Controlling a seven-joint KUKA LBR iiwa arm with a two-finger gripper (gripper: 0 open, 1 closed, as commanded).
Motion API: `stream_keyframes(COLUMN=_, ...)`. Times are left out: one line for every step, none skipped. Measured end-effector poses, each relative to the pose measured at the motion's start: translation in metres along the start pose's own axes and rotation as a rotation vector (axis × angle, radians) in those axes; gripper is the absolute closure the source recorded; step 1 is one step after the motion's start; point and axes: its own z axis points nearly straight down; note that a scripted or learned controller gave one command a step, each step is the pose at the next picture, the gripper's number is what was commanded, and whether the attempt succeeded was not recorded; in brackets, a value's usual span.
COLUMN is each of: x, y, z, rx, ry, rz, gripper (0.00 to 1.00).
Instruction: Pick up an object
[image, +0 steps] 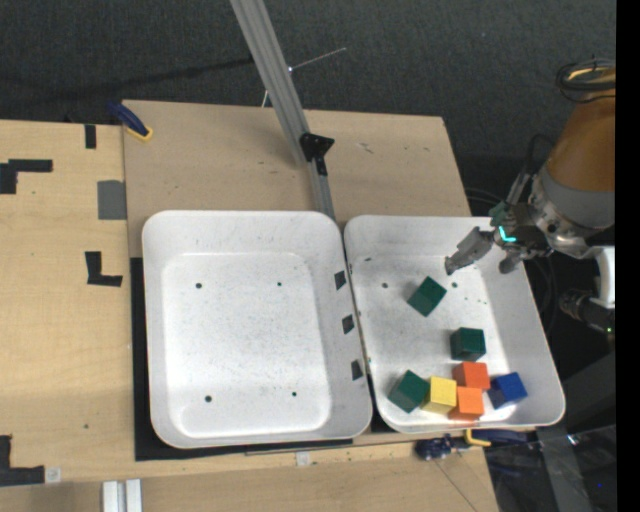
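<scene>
The grey metal two-finger gripper (483, 252), perhaps spread and holding nothing, is seen above the right shallow white plastic bin (385, 235), near a dark green square block (427, 296).

Non-task surroundings. Wooden bench (230, 150) carrying two shallow white bins side by side — left bin (160, 300) and right bin (530, 330), rims touching along the middle. A black mat (140, 400) shows beneath the left bin's near and left edges. A grey metal bar (275, 70) slants down from the top edge to a black bracket (316, 147) just above the bins. Black tape marks (97, 268) and a grey patch (111, 198) lie on the bench at left — well apart from the bins. A blue-and-yellow clamp (131, 119) sits at the bench's far edge; another (445, 445) sits below the right bin's near rim.
</scene>
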Motion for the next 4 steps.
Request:
stream_keyframes(x=0.000, y=0.001, z=-0.002, rx=-0.004, ry=-0.001, rz=-0.001, gripper=0.00)
stream_keyframes(x=-0.006, y=-0.006, z=0.058, rx=0.003, ry=-0.001, rz=0.001, gripper=0.00)
stream_keyframes(x=-0.003, y=-0.003, z=0.122, rx=0.003, ry=0.000, rz=0.000, gripper=0.00)
stream_keyframes(x=-0.003, y=-0.004, z=0.172, rx=-0.001, ry=-0.002, rz=0.000, gripper=0.00)
